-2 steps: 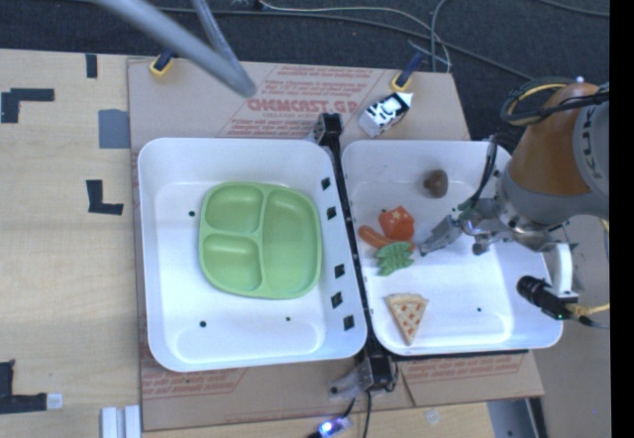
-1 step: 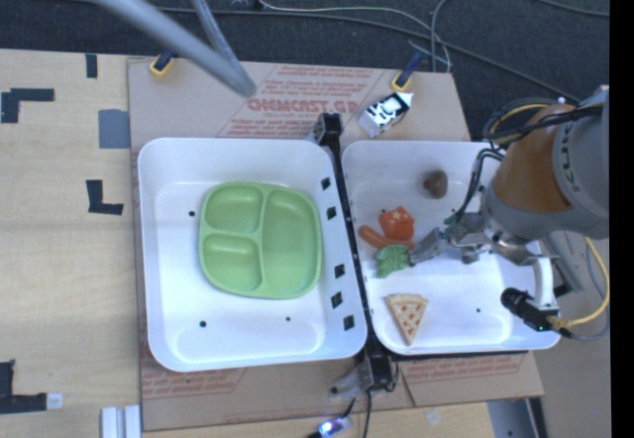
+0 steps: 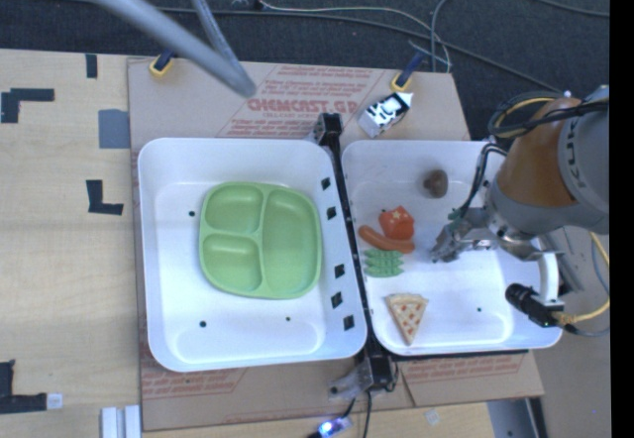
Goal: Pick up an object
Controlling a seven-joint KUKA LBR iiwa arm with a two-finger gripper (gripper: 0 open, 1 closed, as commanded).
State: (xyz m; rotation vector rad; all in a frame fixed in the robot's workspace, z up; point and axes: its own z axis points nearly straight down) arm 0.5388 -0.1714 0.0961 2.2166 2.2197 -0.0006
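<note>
A wooden bench (image 3: pixel 59 258) under a sheet of printed cardboard (image 3: pixel 297 94) carries two shallow white bins side by side, split by a black divider (image 3: pixel 342 228). The arm (image 3: pixel 550 173) reaches in from the right, its orange band above the wrist sitting over the right bin's (image 3: pixel 466 312) right rim, the wrist bent down and leftward so the gripper (image 3: pixel 446 243) hangs low inside that bin near its right-centre floor. Its fingers are small and dark against the white; whether they are spread or closed cannot be told, and nothing is seen between them. Just left of the gripper lies a red tomato (image 3: pixel 396 221), with a carrot (image 3: pixel 374 238) and a green leafy piece (image 3: pixel 383 263) beyond it, close to the divider. Up and slightly left of the gripper sits a brown lump (image 3: pixel 435 182), apart from the rest. Below and to the left a pizza slice (image 3: pixel 406 314) lies near the front wall. Bare white floor opens directly below the gripper and toward the bin's front right corner. Far left, across the divider, the left bin (image 3: pixel 163 327) holds a green tray (image 3: pixel 261 238) with open margin all round it.
</note>
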